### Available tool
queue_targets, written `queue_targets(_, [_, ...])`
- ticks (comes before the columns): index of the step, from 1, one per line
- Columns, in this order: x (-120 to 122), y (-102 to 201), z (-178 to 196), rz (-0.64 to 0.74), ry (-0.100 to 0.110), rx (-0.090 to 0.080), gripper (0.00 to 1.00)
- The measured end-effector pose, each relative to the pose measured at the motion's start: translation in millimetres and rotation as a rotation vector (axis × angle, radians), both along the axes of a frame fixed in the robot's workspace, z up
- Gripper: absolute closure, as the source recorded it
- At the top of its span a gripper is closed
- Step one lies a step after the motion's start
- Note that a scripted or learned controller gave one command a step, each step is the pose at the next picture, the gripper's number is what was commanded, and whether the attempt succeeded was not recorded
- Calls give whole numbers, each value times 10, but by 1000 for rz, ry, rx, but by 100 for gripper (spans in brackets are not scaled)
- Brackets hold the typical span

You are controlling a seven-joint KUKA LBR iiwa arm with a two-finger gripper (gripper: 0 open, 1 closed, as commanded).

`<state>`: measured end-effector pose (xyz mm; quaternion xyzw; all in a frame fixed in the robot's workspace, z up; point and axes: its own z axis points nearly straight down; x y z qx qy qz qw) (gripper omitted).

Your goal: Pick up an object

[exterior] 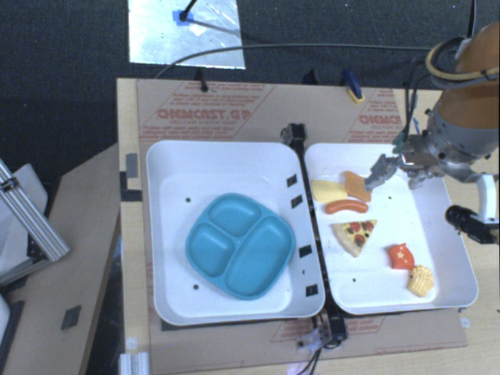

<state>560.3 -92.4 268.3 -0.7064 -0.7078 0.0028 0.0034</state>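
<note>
Orange and wedge-shaped, a small toy piece (356, 184) lay in the right bin (445, 248), near that bin's far left corner, and the tip of the tool (380, 173) sat just beside it on its right. Whether the tool touched the piece could not be told from this slant. A pale yellow slice (326, 190) lay against the orange piece on its left, close to the bin's left wall. Just in front of both rested a red sausage (346, 207), lying crosswise. Nearer the bin's middle was a pizza slice (355, 235) with red dots on top. Toward the near right corner stood a small red item (401, 256), possibly a strawberry, and beside it, closer to the corner, a yellow ridged item (420, 280).

Grey links of the arm (461, 123) came in over the right bin's far right corner, with the orange band above the wrist.

In the left bin (219, 162) a blue divided plate (240, 245) with three compartments lay near the middle, turned at an angle. Both bins sat side by side on the surface (234, 112), which was covered with a printed brown sheet. Beyond its far edge a silvery square (186, 20) lay on the dark floor.
</note>
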Motion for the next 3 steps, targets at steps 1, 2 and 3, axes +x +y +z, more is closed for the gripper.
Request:
queue_targets(1, [19,1,53,2,-11,-1,0])
queue_targets(2, [-26,82,-418,0,-7,0,0])
queue_targets(3, [-16,119,-841,0,-6,0,0])
